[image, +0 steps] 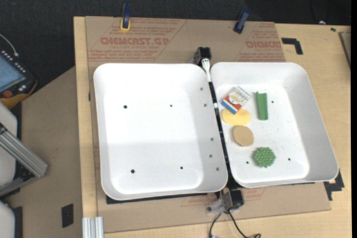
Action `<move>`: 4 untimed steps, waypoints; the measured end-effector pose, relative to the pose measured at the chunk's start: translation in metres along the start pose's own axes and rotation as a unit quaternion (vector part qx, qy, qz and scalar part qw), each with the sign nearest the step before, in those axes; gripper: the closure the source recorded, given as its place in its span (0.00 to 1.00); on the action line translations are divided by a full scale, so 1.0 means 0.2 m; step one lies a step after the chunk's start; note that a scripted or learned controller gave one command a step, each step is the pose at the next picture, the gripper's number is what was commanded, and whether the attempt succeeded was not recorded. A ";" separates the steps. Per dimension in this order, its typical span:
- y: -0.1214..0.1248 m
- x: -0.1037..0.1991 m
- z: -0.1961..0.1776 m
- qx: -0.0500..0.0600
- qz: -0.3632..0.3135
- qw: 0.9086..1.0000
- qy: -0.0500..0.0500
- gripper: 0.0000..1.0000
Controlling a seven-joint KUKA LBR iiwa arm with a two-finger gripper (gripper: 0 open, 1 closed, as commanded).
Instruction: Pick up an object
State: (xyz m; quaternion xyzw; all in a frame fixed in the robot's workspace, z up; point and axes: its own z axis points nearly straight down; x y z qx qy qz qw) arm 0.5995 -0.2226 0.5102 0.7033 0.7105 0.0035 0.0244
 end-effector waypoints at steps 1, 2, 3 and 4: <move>0.01 0.00 -0.05 -0.003 -0.001 1.000 -0.002 1.00; 0.01 0.00 -0.11 -0.005 -0.001 1.000 -0.004 1.00; 0.02 0.00 -0.17 -0.008 -0.002 1.000 -0.006 1.00; 0.02 0.00 -0.22 -0.011 -0.002 1.000 -0.007 1.00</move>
